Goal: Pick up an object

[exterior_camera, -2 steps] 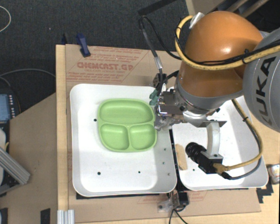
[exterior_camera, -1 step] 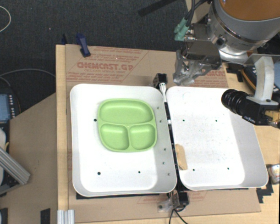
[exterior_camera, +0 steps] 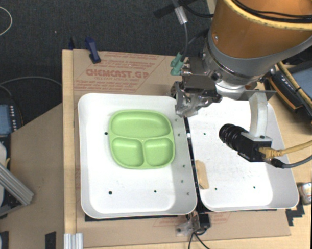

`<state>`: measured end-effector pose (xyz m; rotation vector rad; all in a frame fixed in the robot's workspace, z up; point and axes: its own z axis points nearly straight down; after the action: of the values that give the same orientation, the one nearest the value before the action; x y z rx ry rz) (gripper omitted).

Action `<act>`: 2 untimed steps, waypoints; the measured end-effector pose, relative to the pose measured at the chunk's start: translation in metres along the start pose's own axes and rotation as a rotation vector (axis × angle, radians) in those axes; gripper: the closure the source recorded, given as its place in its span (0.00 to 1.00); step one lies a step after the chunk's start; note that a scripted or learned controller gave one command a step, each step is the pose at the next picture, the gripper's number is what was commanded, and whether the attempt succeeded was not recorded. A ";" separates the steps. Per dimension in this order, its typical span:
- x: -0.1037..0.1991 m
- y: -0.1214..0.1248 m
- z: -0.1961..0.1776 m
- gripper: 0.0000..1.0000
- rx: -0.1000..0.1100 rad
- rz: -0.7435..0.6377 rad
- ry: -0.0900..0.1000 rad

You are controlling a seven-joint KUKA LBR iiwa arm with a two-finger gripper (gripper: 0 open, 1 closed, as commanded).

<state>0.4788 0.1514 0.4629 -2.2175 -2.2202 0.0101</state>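
Green tray point(exterior_camera: 141, 139): lying in left bin point(exterior_camera: 92, 185)
End effector point(exterior_camera: 185, 108): above bins' shared edge; finger state cannot be told

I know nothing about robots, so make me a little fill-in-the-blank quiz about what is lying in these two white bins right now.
1. The green divided tray lies in the ____ bin of the view.
2. That tray has ____ compartments.
3. The small tan wooden piece lies in the right bin, by its ____ edge.
4. The hand hangs over the ____ ends of the two bins' adjoining rims.

Missing words: left; three; left; far
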 end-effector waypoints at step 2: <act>-0.022 0.001 0.090 1.00 0.000 0.007 -0.001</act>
<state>0.4788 0.1292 0.3725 -2.2249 -2.2132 0.0108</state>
